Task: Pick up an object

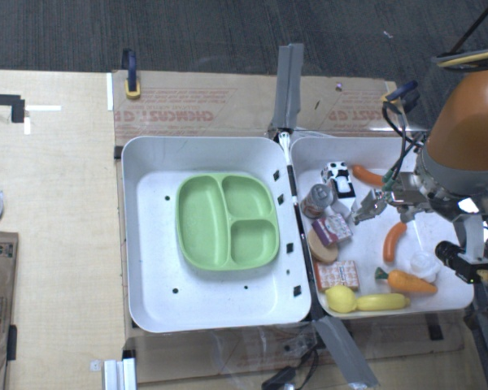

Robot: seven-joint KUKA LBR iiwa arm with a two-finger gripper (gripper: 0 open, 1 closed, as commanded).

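My gripper [368, 209] hangs over the middle of the right bin [447, 303], open, with nothing between its fingers. Just left of it lie a grey can [317, 195] and a purple packet [333, 229]. A black-and-white toy [337, 176] and an orange sausage [366, 175] lie behind it. A second orange sausage [394, 240] lies to its front right. Along the bin's front edge are a carrot [411, 282], a banana [381, 301], a lemon [339, 299] and a red-and-white packet [337, 275].
The left bin [142, 283] holds a green divided plate [228, 220]. A brown piece [324, 251] lies by the wall between the bins. The arm's orange band and cables crowd the right bin's far right side.
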